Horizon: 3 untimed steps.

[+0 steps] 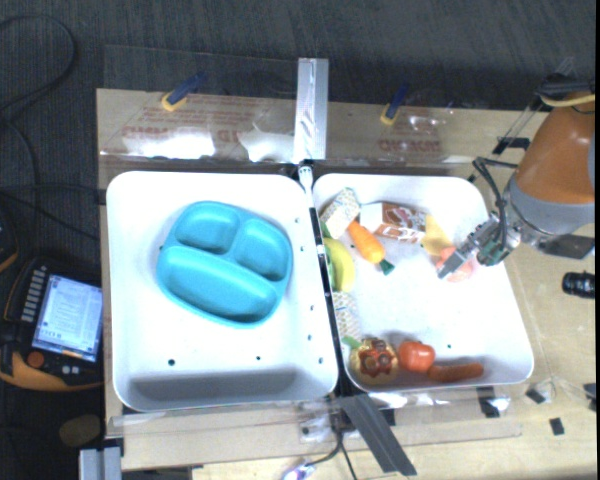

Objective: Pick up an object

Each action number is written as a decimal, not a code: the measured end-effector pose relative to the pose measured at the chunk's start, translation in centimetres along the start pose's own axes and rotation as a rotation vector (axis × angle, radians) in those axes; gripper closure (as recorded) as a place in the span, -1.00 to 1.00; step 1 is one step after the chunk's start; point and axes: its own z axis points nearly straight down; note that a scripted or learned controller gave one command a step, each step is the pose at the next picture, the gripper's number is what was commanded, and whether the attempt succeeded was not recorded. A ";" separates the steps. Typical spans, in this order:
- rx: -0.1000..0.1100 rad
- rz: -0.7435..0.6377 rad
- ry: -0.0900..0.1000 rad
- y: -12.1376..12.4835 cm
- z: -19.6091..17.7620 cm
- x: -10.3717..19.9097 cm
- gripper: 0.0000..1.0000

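The gripper (470,250) hangs at the right bin's (500,343) three o'clock edge, over a pink item (458,267); the approach looks underway, and descending squarely comes next.

My single fixed camera sits above the wooden bench (130,108) and looks down at a slant, far enough back to frame both shallow white plastic bins, the left bin (120,298) and the right bin (510,338), whole. The dark carpeted floor (280,18) fills the top of my frame beyond the bench. The grey arm with its orange band (560,158) enters from my right edge.
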 end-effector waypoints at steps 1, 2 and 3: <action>0.002 0.418 -0.001 3.5 -1.3 3.8 1.00; 0.003 0.457 0.000 5.1 -3.5 4.3 1.00; 0.003 0.514 0.000 -1.2 -2.5 4.4 1.00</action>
